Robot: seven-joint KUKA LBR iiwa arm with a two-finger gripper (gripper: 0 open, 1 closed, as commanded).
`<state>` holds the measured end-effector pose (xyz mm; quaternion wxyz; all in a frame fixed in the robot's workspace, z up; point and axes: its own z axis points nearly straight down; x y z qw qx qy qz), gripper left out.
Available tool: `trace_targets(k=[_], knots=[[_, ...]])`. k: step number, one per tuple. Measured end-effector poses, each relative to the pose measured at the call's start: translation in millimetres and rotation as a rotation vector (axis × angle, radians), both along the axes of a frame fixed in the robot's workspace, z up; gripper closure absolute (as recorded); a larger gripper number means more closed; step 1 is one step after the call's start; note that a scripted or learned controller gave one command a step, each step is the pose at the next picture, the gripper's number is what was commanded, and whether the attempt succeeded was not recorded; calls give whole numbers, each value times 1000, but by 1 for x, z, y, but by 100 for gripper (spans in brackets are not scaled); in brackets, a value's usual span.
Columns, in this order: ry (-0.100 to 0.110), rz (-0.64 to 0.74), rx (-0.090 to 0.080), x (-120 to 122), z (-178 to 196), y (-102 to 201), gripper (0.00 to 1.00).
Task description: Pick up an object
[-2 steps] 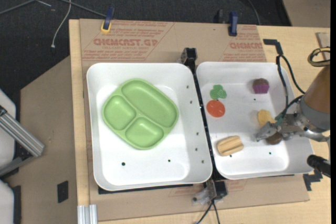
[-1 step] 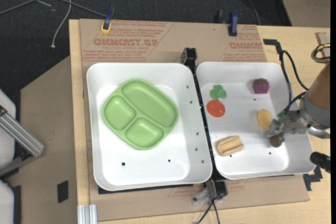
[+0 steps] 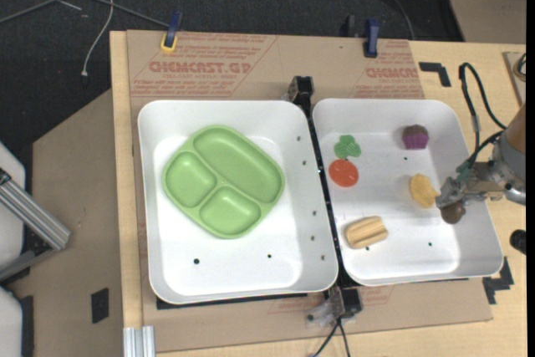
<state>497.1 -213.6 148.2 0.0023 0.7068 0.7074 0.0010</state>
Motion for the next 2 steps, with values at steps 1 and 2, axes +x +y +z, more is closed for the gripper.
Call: trace_targets(k=[1, 2], knots=[[0, 0, -1, 7, 50, -8, 100], [-3, 1, -1, 19, 104, -6, 100]])
